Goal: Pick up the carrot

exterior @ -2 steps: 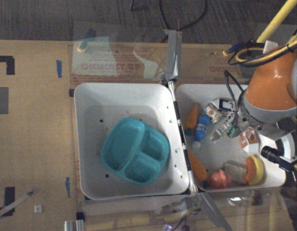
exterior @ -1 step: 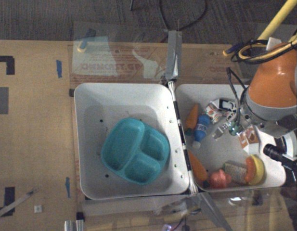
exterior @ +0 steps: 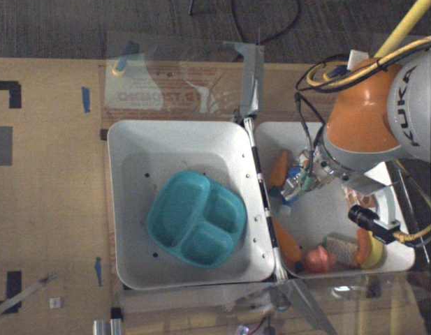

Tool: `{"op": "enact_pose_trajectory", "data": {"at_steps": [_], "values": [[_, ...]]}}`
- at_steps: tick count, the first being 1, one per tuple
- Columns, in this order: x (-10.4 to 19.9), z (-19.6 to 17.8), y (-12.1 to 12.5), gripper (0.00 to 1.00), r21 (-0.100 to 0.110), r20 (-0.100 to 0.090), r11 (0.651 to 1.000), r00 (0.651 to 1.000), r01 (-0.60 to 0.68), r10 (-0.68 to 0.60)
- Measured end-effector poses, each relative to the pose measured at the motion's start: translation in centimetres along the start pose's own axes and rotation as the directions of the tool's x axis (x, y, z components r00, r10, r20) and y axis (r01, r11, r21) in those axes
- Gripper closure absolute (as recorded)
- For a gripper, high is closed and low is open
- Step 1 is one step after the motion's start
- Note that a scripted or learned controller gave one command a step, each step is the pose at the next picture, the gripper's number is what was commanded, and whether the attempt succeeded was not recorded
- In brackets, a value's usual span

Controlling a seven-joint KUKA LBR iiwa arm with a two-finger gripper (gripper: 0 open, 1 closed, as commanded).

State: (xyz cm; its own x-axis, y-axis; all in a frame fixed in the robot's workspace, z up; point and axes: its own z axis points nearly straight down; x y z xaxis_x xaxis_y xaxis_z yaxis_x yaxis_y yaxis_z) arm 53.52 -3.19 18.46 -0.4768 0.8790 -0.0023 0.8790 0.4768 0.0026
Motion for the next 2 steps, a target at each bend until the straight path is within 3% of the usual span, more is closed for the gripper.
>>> {"op": "enact_pose_trajectory", "data": {"at_steps": [1, 2], "values": [[-0.2, -1.0, 0.0, 1.00, -0.004, 0.003, 1.000, 1.000, -0.003, 0.003], [-2.3, 0.0, -5.8, 1.00, 0.003, -0.003, 0.998, 0.998, 0.058, -0.058]]}}
